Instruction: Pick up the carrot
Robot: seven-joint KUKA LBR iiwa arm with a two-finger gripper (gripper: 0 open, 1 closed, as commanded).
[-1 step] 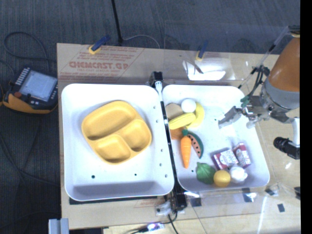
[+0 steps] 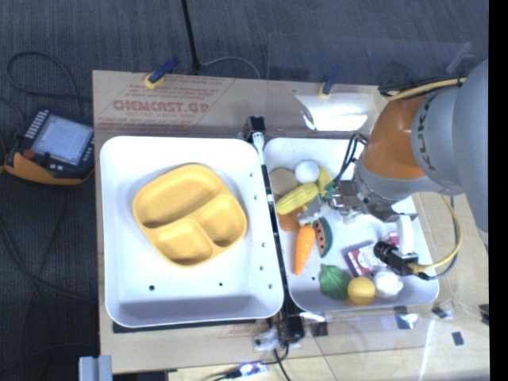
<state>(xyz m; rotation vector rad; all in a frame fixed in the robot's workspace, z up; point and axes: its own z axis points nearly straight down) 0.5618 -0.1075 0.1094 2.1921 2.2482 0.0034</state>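
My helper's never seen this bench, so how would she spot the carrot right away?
Look in the right bin, near its left wall. The carrot lies below the corn, beside the watermelon slice. It's the only plain orange cone there, tip pointing toward the camera.

The bench [image 2: 119,86] is a tan board with red lettering printed near its far edge. Two shallow white bins sit directly on it, side by side and touching along their inner rims. The left bin [image 2: 127,292] covers most of the bench's left half; the right bin [image 2: 421,296] reaches toward the bench's right edge. A blue and yellow clamp [image 2: 161,71] grips the far edge near the far left corner, and another clamp [image 2: 327,86] grips the same edge farther right. A black clip [image 2: 255,125] rests between the bins at their far ends.
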